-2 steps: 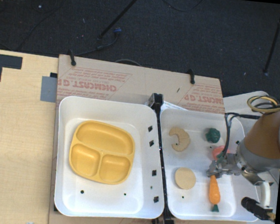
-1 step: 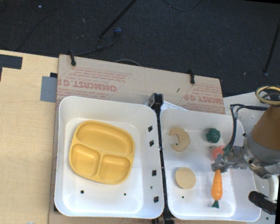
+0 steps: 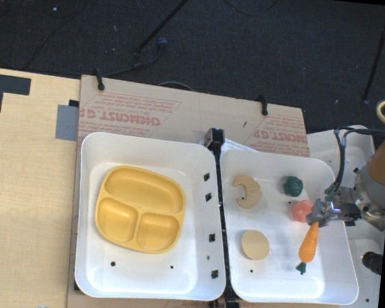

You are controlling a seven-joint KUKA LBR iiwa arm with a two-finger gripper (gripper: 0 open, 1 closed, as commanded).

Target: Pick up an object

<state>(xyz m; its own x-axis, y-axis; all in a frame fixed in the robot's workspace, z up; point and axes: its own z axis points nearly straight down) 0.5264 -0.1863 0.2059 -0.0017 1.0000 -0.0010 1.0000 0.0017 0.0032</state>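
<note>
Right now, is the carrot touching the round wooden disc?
Apart. The camera view shows bare white bin floor between the carrot and the disc.

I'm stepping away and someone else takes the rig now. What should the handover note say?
End effector: low over the right bin's right side, at the carrot's top end beside the pink ball; grip state unclear.
Right bin also holds a green ball, a tan crescent and a tan disc.
Left bin holds a yellow tray.
Done: nothing visibly lifted.
Left: grasp and raise one object.
</note>
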